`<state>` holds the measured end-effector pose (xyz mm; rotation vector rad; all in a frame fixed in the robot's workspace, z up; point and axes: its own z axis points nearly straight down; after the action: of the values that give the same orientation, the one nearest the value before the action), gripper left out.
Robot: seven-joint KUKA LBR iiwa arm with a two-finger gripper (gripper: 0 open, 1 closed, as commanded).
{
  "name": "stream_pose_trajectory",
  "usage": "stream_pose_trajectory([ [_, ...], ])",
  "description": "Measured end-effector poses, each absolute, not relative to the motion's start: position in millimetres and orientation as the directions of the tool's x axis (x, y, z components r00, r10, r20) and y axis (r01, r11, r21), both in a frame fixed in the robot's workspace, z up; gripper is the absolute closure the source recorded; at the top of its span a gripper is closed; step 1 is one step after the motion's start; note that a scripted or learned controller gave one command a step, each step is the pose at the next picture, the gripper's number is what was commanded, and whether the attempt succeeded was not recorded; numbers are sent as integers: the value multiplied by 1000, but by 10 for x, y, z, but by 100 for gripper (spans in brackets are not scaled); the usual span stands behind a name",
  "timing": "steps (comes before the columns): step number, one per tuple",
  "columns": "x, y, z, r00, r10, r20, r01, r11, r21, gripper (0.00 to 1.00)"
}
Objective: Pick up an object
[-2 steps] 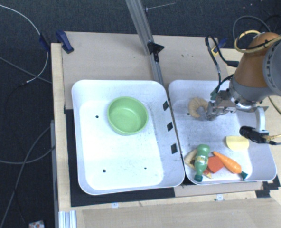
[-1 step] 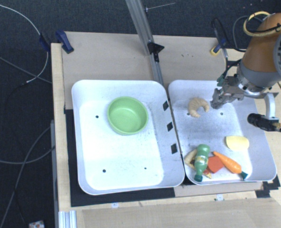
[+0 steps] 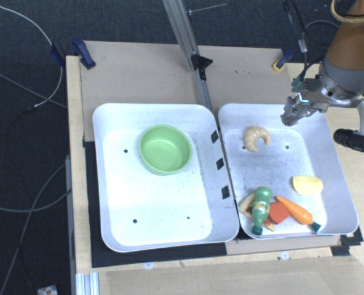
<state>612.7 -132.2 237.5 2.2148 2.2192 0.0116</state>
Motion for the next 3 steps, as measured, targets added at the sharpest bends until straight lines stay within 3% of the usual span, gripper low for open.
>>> stream_pose_trajectory([
  [1,6142,-1318,2783,-1,1000,0,1000,1,9,100],
  [2,6202,-779,2833,-5,1000,1,1000,5,6,100],
  [3,6271,-198,2645,-5,1000,5,1000,5,-10,100],
])
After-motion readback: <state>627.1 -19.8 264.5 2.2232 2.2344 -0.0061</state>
